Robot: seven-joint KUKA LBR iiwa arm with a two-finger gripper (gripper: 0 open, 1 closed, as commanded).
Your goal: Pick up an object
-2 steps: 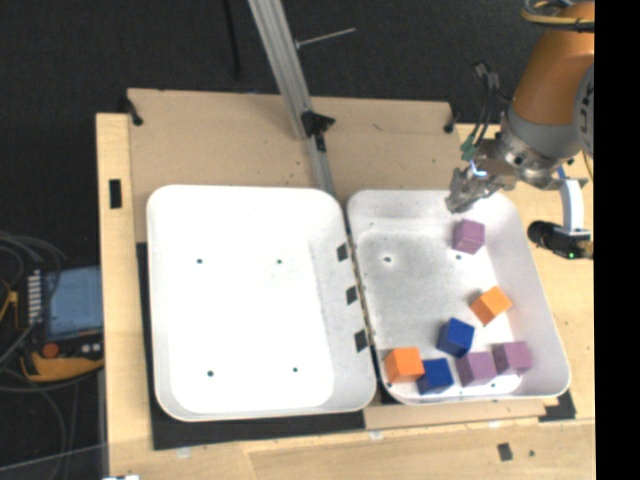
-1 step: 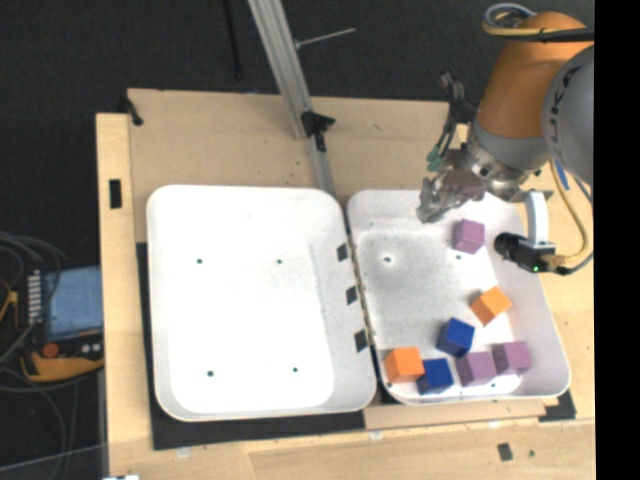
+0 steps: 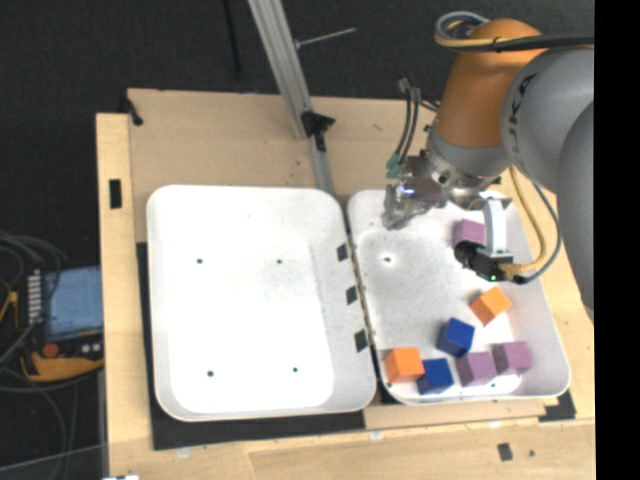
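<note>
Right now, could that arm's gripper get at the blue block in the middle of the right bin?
Probably yes. The blue block sits apart from its neighbours with bare bin floor around it, and the gripper hovers over the same right bin.

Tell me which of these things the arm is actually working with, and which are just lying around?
Part of the job:
the arm's two-finger gripper, low over the right white bin
small coloured blocks in that bin: orange cube, blue cube, purple cube

Just lying about:
left white bin
slanted metal pole
blue device with cables beside the bench

purple block [image 3: 468, 233] partly behind arm [image 3: 500, 88]
</note>
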